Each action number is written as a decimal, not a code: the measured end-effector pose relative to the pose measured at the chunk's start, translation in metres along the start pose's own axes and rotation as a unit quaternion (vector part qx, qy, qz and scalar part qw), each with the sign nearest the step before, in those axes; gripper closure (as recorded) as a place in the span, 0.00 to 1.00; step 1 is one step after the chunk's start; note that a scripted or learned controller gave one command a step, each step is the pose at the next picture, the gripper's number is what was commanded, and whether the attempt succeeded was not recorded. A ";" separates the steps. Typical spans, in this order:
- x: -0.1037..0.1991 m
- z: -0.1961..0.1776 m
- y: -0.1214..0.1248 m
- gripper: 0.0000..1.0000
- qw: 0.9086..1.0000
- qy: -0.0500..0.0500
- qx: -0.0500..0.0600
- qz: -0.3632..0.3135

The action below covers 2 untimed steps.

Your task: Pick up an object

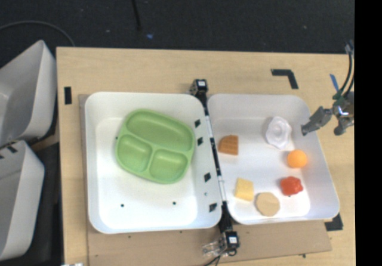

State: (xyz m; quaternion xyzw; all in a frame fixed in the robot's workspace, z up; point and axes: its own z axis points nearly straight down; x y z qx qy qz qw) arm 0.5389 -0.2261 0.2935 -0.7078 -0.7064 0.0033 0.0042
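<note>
A round tan disc [267, 204] is seen nearest the front rim of the right bin [250, 104], with a yellow block [243, 189] just beside it to the left. A red piece [291, 186] lies slightly further back, toward the right wall. Beyond it, an orange ball [297, 158] is located near the right wall. An orange-brown wedge [228, 145] is placed close to the divider. A crumpled white object [278, 132] lies furthest back. The left bin [101, 205] is occupied by a green divided tray [154, 146]. The gripper [325, 118] is positioned at the right bin's right edge, apart from all items; whether it is parted or closed cannot be determined.
</note>
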 end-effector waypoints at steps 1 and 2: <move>0.001 -0.007 0.002 0.00 1.000 -0.001 -0.006 -0.002; -0.001 0.037 -0.004 0.00 1.000 -0.001 -0.004 -0.001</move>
